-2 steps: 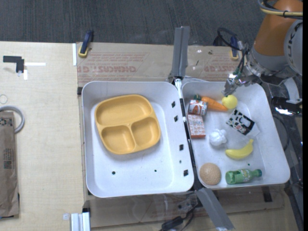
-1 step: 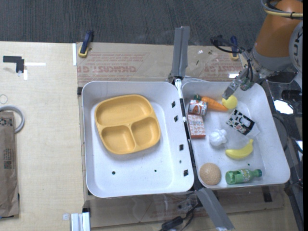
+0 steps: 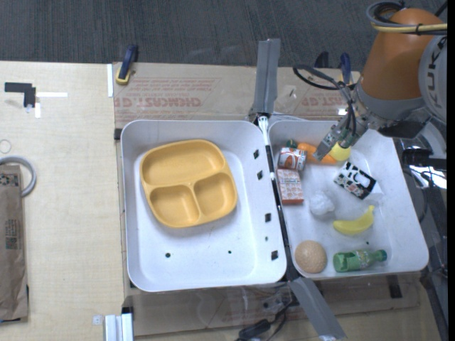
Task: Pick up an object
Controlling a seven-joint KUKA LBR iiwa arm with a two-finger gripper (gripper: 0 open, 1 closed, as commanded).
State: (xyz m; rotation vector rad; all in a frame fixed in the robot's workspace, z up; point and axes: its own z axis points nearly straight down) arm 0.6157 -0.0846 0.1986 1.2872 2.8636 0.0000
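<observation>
My gripper [image 3: 335, 145] hangs low over the back of the right bin [image 3: 405, 212], reaching in from the upper right. A small yellow object [image 3: 342, 152] sits right at its tip, and an orange piece [image 3: 313, 151] lies just to its left; I cannot tell whether either is held. Near them are a small red and white carton [image 3: 290, 158], a red box [image 3: 289, 187] and a black and white packet [image 3: 353, 181]. Further forward lie a white crumpled item [image 3: 321, 203], a banana [image 3: 354, 223], a tan ball [image 3: 310, 256] and a green bottle [image 3: 359, 260].
The left bin [image 3: 142, 254] holds a yellow divided plate [image 3: 188, 182]. A grey divider bar [image 3: 267, 77] runs between the bins at the back. A brown paper bag [image 3: 13, 240] lies at the bench's left edge. Cardboard [image 3: 185, 94] lies behind the bins.
</observation>
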